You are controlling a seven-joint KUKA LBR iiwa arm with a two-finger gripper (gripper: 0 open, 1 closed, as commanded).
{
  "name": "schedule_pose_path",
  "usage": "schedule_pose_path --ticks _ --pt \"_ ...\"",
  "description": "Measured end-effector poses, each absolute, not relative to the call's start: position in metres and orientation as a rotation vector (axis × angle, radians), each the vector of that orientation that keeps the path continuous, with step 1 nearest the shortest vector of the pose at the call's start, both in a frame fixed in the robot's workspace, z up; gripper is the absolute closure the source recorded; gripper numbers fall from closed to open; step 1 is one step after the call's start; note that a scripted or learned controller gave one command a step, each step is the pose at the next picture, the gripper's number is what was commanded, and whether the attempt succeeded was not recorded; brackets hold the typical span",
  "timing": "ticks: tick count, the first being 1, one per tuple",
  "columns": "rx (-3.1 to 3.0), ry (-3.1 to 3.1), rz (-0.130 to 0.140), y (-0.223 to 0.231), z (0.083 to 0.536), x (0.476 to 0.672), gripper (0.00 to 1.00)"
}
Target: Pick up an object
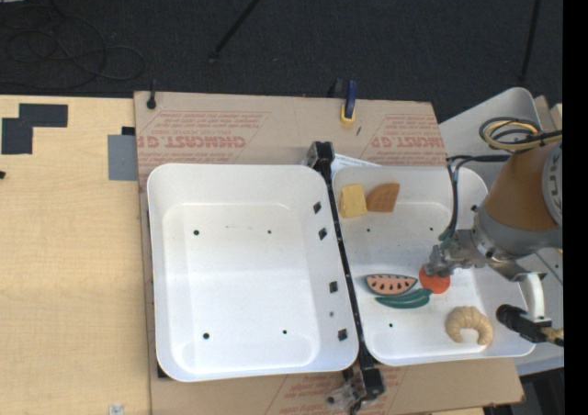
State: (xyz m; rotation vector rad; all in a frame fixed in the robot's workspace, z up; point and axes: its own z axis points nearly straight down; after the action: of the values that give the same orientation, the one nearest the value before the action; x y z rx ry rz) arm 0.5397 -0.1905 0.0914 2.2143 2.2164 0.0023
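Two white bins are seen side by side on the desk; left bin [175, 220], right bin [404, 353]. The gripper [443, 262] is lowered into the right bin, just above a small red obj. [437, 283], poss. touching it; whether the fingers are apart or together can't be told. A watermelon slice [390, 285] is found just left of the red obj., w/ a green piece [404, 301] under it. A croissant [469, 324] lies nearer, to the right. A yellow block [353, 201] & an orange wedge [383, 197] are placed at the far left of that bin.
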Motion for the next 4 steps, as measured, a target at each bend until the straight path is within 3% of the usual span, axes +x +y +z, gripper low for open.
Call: schedule_pose_path --ticks 1,2,3,4 --pt "2.217 2.221 0.007 -0.213 0.091 0.555 1.0" --pt "2.216 2.219 0.003 -0.208 0.091 0.583 1.0" --pt "2.207 2.23 0.011 -0.101 0.091 0.636 1.0" --pt "2.223 2.214 0.006 -0.14 0.092 0.557 1.0"
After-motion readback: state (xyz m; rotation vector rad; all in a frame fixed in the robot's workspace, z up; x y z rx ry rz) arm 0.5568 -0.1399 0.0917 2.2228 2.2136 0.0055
